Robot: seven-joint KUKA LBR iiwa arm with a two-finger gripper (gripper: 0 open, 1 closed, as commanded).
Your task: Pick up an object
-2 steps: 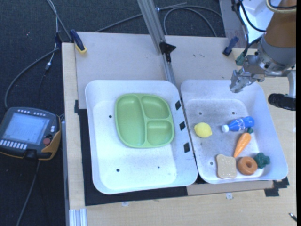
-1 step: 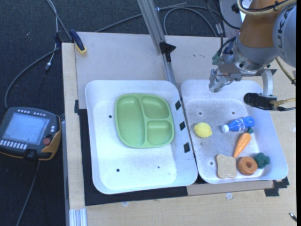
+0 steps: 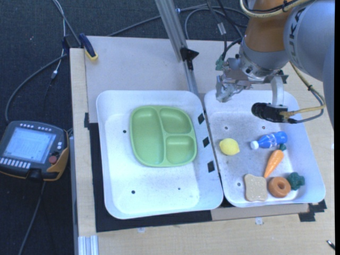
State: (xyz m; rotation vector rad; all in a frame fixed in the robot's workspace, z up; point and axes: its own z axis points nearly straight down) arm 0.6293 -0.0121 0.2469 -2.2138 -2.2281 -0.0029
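Over the far end of the right bin point(image 3: 311, 158), the jaws point(image 3: 227, 92) hang up high, a little open, holding nothing. No pick has begun. The lemon point(image 3: 229, 146) sits nearest below; next, go down over it and squeeze.

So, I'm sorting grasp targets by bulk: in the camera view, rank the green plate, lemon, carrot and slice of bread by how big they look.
1. green plate, by far the largest
2. slice of bread and carrot, too alike to rank
3. lemon, slightly smaller
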